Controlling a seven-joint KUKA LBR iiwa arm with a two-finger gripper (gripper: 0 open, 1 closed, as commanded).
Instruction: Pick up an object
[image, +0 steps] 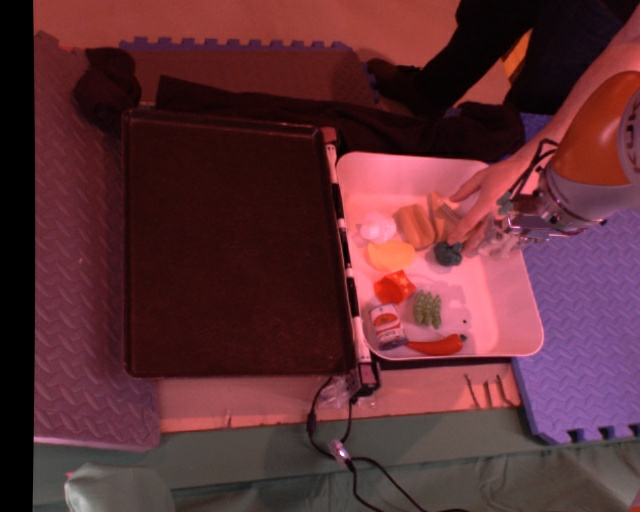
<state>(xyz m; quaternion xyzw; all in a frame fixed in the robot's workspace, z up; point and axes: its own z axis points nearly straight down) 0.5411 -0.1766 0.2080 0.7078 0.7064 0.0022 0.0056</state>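
The right white bin (520, 300) holds several small items: a tan bread-like piece (413, 225), a yellow piece (390, 256), a white lump (377, 228), a red piece (394, 288), a green bumpy piece (428, 307), a red chili (438, 346), a small can (387, 326) and a dark teal object (447, 254). My gripper (497, 238) hangs low over the bin's right side, just right of the teal object. Nothing visibly sits in it. A person's hand (485, 195) reaches into the bin, its fingers by the teal object and right against the gripper.
The left bin (235, 240) looks dark brown in this light. A person stands at the back right, forearm crossing above my wrist. Dark cloth (300, 100) lies behind the bins. Cables (335, 440) trail off the front edge. Foam mats surround the bench.
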